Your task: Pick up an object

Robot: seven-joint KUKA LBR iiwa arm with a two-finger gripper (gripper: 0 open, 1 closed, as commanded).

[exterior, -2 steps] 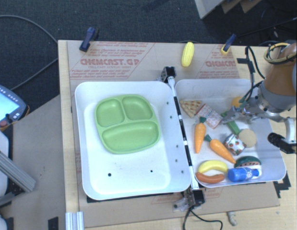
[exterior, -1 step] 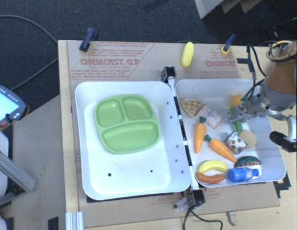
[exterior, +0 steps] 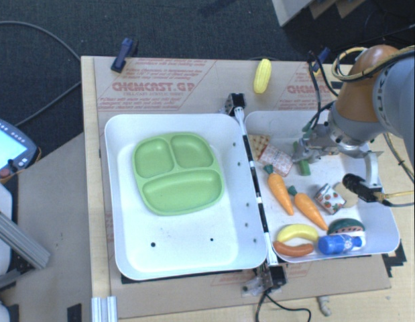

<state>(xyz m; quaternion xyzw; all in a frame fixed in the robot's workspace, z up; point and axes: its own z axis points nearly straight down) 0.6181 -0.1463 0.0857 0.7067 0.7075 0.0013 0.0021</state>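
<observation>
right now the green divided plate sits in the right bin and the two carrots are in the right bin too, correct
Not quite. The camera view shows the green divided plate in the left bin, not the right one. The two carrots are indeed in the right bin.

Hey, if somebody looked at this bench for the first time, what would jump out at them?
Probably the green divided plate, lying alone in the left bin. Next, the bright toy food crowding the right bin, with two carrots side by side near its middle. The gripper hangs over that bin's far end.
</observation>
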